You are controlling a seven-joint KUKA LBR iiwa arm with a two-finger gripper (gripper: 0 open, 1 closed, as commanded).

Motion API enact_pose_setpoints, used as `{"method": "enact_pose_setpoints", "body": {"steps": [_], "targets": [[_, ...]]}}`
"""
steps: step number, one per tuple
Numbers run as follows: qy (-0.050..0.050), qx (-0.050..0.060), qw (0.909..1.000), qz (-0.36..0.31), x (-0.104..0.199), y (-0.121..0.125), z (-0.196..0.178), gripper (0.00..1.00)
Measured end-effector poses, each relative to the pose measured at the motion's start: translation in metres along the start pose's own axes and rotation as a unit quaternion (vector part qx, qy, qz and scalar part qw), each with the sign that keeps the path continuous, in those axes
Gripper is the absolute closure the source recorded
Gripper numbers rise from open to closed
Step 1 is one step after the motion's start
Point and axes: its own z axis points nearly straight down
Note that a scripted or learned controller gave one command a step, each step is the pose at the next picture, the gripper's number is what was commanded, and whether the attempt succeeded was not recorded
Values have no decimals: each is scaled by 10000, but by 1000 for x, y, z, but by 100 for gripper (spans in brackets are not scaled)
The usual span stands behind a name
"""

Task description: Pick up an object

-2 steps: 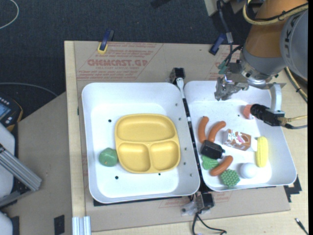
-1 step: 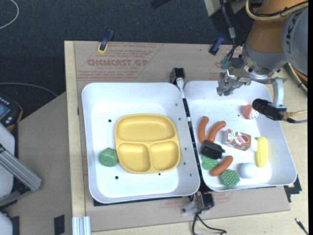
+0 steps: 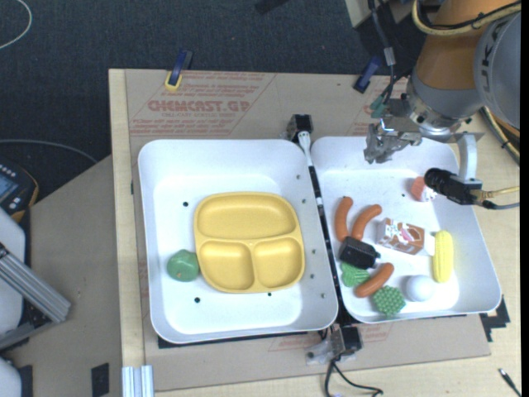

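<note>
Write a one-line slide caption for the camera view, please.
Gripper above the right bin's far edge; toy foods lie below, yellow tray in the left bin.

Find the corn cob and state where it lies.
The corn cob lies in the right bin, near its right wall, upright in the camera view, just right of the red-and-white packet and above the white ball.

arm [image 3: 471,48] cut off by top and right edges. gripper [image 3: 382,149] too small and blurred to read (finger gap unclear). red thing [image 3: 418,188] partly hidden behind black part [image 3: 450,186]. green piece [image 3: 354,275] half under black block [image 3: 359,252].
</note>
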Motion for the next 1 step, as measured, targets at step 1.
{"method": "enact_pose_setpoints", "body": {"steps": [1], "targets": [[4,19,10000,5,-2,-7,10,100]]}}
